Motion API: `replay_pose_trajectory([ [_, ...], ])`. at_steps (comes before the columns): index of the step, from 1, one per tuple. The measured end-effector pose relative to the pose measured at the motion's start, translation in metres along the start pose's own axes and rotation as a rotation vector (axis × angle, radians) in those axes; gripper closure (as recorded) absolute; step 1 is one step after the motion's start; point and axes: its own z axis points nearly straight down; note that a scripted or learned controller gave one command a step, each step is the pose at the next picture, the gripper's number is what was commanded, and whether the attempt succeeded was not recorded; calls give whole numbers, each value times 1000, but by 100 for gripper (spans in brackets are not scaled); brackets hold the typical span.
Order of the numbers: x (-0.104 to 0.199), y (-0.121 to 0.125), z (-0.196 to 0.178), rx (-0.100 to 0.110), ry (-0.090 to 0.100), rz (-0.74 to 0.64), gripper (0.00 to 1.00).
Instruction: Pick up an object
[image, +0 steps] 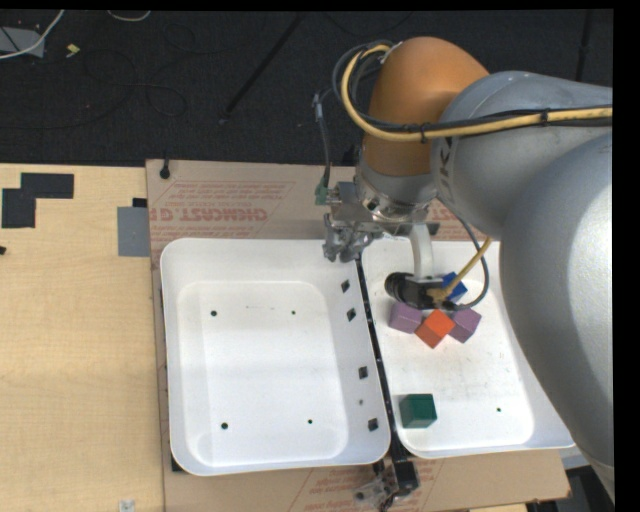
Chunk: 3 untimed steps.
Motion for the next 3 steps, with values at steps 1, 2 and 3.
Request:
replay_pose_trajectory([
  [1,1,0,1,1,0,-2,0],
  [2,25,1,-12,-4,1,4,0],
  [3,54,1,-18,-3,2,4,0],
])
